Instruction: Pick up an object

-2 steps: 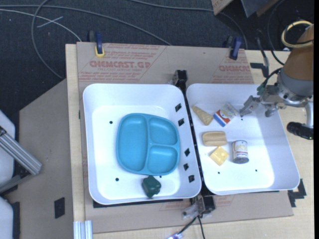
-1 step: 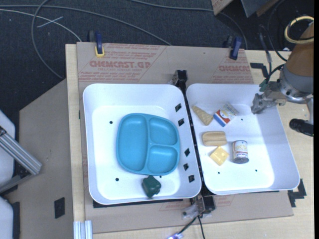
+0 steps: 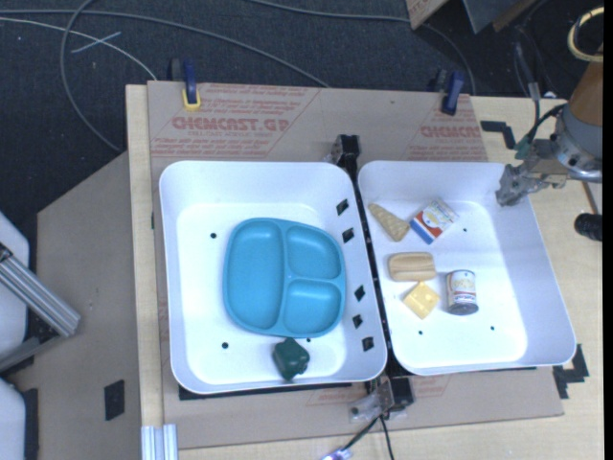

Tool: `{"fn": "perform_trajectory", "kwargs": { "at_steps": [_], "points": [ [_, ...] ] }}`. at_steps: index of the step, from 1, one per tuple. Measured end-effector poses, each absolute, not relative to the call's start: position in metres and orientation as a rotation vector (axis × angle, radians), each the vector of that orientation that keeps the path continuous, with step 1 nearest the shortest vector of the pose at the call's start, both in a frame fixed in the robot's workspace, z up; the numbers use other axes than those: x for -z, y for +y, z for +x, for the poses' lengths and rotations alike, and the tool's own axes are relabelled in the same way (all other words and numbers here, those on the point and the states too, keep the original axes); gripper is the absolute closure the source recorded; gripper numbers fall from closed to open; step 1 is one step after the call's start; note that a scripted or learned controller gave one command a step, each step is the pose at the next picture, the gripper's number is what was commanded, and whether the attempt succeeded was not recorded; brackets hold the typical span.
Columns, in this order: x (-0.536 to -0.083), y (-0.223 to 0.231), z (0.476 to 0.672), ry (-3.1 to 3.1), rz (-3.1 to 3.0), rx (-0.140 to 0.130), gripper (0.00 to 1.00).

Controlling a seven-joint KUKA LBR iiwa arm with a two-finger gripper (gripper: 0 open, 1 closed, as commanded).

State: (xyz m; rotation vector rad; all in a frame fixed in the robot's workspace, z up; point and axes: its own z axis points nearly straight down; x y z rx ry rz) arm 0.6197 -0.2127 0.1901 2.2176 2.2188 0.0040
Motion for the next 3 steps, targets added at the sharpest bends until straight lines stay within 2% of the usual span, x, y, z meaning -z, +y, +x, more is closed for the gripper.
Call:
{"fn": "perform_trajectory", "kwargs": {
  "at_steps": [1,2,3],
  "points": [
    [-0.210,-0.213,0.621,2.220,2.218,-0.003,1.00],
    [-0.213,-0.171,0.598,2.227,2.221,0.001,1.00],
    [-0.224,-0.126,0.588,2.227,2.220,0.000,1.00]
  ]
}}
